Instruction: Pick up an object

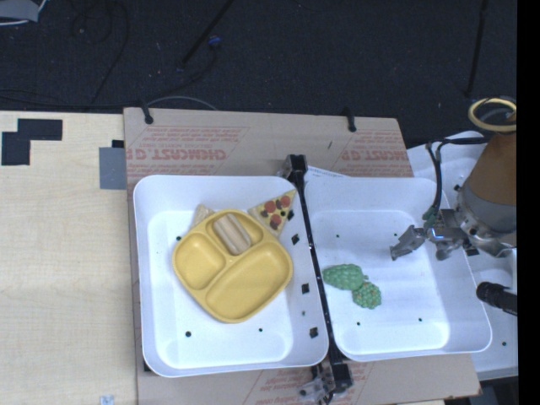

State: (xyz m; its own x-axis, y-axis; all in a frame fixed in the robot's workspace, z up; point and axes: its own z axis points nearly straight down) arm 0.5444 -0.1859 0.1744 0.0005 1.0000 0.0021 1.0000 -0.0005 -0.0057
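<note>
Jaws hovering over the right bin, nothing gripped

Our jaws (411, 243) hang spread and empty at the right bin's (396, 344) far edge; the green toy (352, 282) lies near, left and toward the camera. We judge it best to centre above it before descending.

A cardboard-topped bench (253, 142) bears two white bins (160, 226) side by side

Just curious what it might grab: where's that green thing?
The green thing lies in the right bin, near its left wall, below and left of the gripper.
</note>
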